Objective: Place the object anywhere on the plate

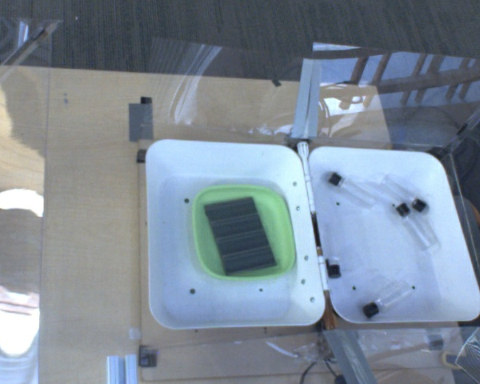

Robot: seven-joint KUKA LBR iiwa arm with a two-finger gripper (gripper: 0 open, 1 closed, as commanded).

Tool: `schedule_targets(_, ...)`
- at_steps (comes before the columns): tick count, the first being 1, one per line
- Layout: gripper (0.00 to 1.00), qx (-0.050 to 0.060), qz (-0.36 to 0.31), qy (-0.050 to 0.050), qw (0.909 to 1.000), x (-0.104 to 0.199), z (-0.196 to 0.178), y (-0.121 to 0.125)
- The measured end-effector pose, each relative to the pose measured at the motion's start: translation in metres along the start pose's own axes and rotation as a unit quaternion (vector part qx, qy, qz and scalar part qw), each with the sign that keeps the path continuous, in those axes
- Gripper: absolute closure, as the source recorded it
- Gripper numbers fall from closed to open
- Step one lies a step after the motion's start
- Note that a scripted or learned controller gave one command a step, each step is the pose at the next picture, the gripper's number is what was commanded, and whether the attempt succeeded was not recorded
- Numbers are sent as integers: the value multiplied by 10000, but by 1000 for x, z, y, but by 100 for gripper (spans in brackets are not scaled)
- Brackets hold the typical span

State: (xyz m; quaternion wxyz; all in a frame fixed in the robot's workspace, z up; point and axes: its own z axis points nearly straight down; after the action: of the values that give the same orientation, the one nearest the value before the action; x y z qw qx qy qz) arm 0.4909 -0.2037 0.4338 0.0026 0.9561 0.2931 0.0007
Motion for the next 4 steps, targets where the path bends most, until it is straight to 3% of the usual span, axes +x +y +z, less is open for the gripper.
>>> schedule_targets(1, 0, -2, 383, 5, 9993, -2, 0, 1)
schedule_targets(3, 0, -8, 1203, 4, 9927, 83, 1, 57)
schedule_targets(4, 0, 9, 1567, -2, 9877, 53, 0, 38)
